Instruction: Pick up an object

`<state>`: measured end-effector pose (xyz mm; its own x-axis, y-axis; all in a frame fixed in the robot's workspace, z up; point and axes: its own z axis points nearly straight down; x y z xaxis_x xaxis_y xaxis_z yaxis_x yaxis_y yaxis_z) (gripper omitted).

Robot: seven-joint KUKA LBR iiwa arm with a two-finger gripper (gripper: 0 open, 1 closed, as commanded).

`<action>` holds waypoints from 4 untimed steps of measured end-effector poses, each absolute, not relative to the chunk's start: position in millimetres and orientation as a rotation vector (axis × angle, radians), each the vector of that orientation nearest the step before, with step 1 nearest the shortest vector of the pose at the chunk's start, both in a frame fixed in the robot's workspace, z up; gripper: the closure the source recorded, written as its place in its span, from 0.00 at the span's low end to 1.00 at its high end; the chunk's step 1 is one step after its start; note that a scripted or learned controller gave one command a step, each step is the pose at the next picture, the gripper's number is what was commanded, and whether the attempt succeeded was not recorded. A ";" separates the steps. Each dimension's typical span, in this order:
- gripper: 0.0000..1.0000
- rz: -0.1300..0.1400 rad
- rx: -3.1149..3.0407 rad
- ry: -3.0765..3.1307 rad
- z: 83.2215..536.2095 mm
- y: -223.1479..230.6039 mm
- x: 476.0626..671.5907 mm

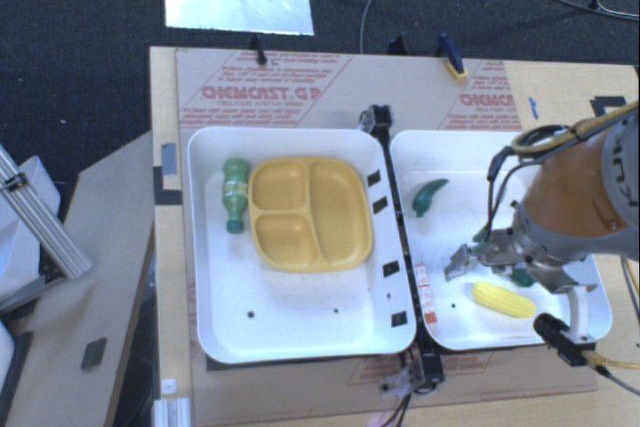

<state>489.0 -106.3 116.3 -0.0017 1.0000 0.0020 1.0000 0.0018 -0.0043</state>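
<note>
1. Carrying both bins, the tabletop (pixel 300 85) shows a printed protective sheet; its right side runs out of frame.
2. Reaching in from the right, the arm (pixel 585 190) is cut off by the frame edge, and its orange band and grey wrist hide part of the right bin (pixel 450 330).
3. The left bin (pixel 215 315) holds a yellow divided plate (pixel 308 213), which lies flat with three compartments.
4. A green bottle (pixel 235 194) lies just beside the plate's left edge.
5. The claw (pixel 472 258) hangs low over the right bin's floor; whether its fingers are wide or narrow I cannot tell, since the wrist blocks much of it, and nothing can be seen between them.
6. A yellow corn cob (pixel 505 299) lies on the right bin's floor, near the claw, partly under the wrist.
7. A green pepper (pixel 429 195) lies further back in the right bin, apart from the claw.
</note>
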 end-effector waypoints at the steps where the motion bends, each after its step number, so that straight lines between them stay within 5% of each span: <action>1: 0.00 -0.001 -2.221 -2.222 83.7 -106.2 489.8; 2: 1.00 -0.007 -2.219 -2.225 96.2 -105.1 491.3; 4: 1.00 -0.005 -2.221 -2.230 187.0 -117.2 500.4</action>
<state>500.4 -117.2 187.0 -0.0037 1.0000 -0.0018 1.0000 0.0038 0.0067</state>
